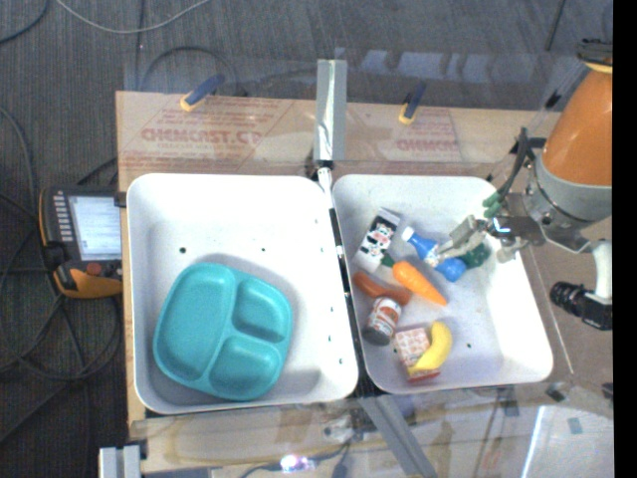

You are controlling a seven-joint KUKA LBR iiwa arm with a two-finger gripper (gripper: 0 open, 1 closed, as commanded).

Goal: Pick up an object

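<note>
My gripper (481, 243) hangs over the upper right part of the right bin (518, 352), open, with nothing between its fingers. Just under it lie a small dark green object (479, 258) and a blue bottle (438, 252) with a white cap. Left of these are a white and black carton (378, 235), an orange carrot (419, 282) and a reddish sausage (380, 287). Nearer the front lie a small can (382, 319), a pink packet (409, 346) and a yellow banana (434, 348).
The left bin (164, 217) holds a teal divided plate (224, 329). A metal post (329, 108) stands behind the seam between the bins. A handheld pendant (80, 237) lies off the bench's left side. The grey and orange arm (582, 147) fills the right side.
</note>
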